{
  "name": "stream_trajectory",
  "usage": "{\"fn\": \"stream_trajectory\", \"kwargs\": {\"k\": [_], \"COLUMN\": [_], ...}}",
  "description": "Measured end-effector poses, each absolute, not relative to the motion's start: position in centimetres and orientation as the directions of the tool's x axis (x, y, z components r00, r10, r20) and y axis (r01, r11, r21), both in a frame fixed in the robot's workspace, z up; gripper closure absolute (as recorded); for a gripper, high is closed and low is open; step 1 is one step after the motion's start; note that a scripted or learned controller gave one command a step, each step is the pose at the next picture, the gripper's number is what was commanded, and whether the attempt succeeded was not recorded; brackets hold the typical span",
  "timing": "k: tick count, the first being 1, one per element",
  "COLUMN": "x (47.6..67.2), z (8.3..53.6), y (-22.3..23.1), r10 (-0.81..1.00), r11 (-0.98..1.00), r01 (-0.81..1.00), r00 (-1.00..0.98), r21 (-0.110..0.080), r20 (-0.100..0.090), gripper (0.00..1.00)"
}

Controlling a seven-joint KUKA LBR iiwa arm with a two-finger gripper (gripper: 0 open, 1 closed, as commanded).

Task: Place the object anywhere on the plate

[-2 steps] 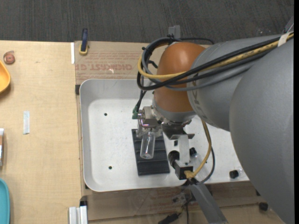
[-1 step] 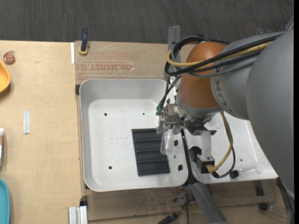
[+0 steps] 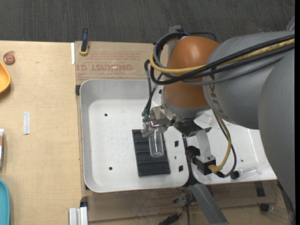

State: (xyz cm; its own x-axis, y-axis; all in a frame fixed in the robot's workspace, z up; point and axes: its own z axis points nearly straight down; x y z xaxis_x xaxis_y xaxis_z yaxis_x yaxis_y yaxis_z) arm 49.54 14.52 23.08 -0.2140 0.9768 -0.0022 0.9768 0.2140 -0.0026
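A black ribbed rectangular plate [image 3: 151,159] lies flat in the left white bin [image 3: 105,135], near its right wall. My gripper [image 3: 156,145] hangs straight over the plate's upper half, its clear tip low above or touching the ribs. The wrist and the orange band [image 3: 190,74] hide what is directly under the hand. I see no separate object on the plate or between the tip and the plate.
The grey arm covers most of the right bin [image 3: 243,165]. Brown cardboard [image 3: 112,62] with a blue clamp [image 3: 84,40] lies behind the left bin. On the wooden bench [image 3: 42,125] to the left are an orange item [image 3: 3,78] and a teal item [image 3: 3,203] at the frame edge.
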Motion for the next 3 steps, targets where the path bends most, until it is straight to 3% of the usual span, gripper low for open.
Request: {"fn": "stream_trajectory", "kwargs": {"k": [1, 2, 3], "x": [49.4, 52.0, 48.1], "z": [27.9, 27.4, 28.2], "y": [15.8, 12.6, 13.4], "r10": [0.778, 0.654, 0.407], "r11": [0.628, 0.756, 0.914], "r01": [0.778, 0.654, 0.407], "r00": [-0.628, -0.756, -0.914], "r21": [-0.002, -0.003, -0.001], "r20": [-0.001, 0.0, 0.0], "gripper": [1.0, 1.0, 1.0]}}
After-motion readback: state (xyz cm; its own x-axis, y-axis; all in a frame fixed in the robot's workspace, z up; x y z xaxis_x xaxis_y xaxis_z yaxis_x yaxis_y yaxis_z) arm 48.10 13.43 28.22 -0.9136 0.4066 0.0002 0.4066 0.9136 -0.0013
